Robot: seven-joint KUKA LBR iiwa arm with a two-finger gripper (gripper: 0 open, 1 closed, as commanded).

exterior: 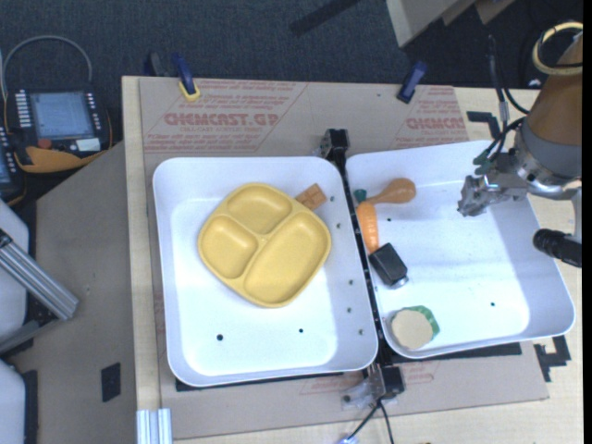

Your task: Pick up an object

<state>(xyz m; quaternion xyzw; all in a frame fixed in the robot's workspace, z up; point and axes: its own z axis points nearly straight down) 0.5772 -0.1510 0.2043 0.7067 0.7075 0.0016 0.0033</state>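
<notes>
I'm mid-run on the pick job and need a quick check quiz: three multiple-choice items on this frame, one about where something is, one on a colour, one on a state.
1. Where does the yellow three-compartment plastic plate lie?
A. In the left white bin
B. In the right white bin
C. On the cardboard outside both bins

2. What colour is the small block beside the orange carrot-shaped toy?
A. Red
B. Black
C. White

3. How does the gripper stand to the objects in the right white bin?
A. Clamped on the carrot-shaped toy
B. Pressing on the round tan and green piece
C. Over the bin's far right part, apart from all of them

Answers:
1 A, the plate sits in the left white bin.
2 B, the block is plainly black.
3 C, bare white floor lies between it and the wooden pear-shaped piece.
</notes>
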